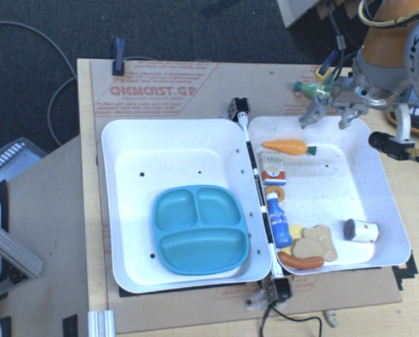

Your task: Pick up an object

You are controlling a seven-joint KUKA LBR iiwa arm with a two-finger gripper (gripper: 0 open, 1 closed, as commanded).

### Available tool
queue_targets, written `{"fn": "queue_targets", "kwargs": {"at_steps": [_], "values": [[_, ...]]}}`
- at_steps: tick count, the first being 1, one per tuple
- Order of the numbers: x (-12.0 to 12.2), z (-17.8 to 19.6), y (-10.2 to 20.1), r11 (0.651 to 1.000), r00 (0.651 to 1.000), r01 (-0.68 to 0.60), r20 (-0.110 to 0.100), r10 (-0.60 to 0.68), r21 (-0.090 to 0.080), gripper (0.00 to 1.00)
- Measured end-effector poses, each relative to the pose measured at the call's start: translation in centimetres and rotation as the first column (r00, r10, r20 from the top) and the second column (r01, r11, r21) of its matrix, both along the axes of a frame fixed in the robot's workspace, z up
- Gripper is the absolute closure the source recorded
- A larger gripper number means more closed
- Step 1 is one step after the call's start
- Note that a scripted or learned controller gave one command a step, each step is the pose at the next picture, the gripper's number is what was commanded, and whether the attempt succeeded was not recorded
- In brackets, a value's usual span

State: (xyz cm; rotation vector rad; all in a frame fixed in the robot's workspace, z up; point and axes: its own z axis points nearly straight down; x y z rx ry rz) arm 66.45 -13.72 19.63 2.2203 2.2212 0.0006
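Note:
My gripper [330, 118] hangs over the far edge of the right bin [377, 188], fingers spread apart with nothing between them. Just below and left of it lies an orange carrot [288, 147]. Along the right bin's left wall sit a small snack packet [272, 168], a blue-and-white bottle [277, 221] and, further forward, a slice of bread [315, 243] and a sausage [300, 261]. A small white cylinder with a dark end [361, 230] rests near the bin's right front.
The left bin [125, 160] holds a blue divided plate [201, 228]. A black clamp [238, 107] sits at the far end of the seam between the bins. The brown board [153, 90] lies under both bins.

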Motion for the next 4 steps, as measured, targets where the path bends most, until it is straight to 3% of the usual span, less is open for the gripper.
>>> {"fn": "queue_targets", "kwargs": {"at_steps": [1, 2, 3, 4], "values": [[0.2, -2.1, 4.0, 1.0, 1.0, -0.001, -0.002, 0.001, 0.002, 0.0], [-2.2, -10.8, 4.2, 1.0, 1.0, 0.0, 0.005, 0.0, 0.0, 0.0], [0.1, -11.0, 4.2, 1.0, 1.0, 0.004, -0.012, -0.004, 0.0, 0.0], [-0.2, -9.9, 3.7, 1.0, 1.0, 0.006, -0.027, -0.006, -0.007, 1.0]]}}
